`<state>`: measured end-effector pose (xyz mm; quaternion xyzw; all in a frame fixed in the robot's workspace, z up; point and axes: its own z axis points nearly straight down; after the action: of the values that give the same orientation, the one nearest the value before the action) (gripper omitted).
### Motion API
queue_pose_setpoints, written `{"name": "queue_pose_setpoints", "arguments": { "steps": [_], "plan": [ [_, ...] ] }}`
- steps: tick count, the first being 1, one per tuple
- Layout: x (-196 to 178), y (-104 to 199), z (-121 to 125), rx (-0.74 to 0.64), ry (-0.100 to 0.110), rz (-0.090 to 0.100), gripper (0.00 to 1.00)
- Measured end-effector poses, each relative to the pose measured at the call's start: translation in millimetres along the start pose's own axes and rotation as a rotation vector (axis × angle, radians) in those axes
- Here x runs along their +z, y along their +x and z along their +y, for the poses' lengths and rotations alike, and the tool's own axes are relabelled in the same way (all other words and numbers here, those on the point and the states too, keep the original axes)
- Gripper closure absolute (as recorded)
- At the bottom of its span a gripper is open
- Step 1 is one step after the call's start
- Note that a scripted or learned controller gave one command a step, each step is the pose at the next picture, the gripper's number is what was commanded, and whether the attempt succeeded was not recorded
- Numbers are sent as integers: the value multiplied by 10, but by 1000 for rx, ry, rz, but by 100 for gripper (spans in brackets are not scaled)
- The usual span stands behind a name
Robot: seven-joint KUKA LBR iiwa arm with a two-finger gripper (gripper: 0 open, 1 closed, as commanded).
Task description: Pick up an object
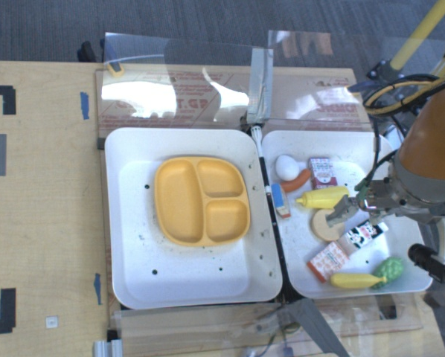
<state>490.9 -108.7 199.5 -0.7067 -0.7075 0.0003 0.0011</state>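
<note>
The two white bins look like smooth plastic, lightly speckled; clear glossy sheets stand behind them, catching glare. In the left bin the yellow divided plate looks matt plastic. The bench beside that plate looks like pale, matt wood

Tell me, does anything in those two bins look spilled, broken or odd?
Nothing looks spilled or broken. The right bin holds a loose jumble of toy foods lying at all angles, while the yellow divided plate sits flat in the left bin.
</note>
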Motion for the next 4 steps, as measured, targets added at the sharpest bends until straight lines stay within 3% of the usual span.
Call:
{"name": "queue_pose_setpoints", "arguments": {
  "steps": [1, 2, 3, 4],
  "plan": [
    [1065, 93, 207, -115, -20, -5, 0],
    [1068, 93, 206, -115, -20, -5, 0],
    [956, 89, 224, -114, -26, -7, 100],
    [965, 90, 217, -114, -23, -6, 0]
  ]
}}
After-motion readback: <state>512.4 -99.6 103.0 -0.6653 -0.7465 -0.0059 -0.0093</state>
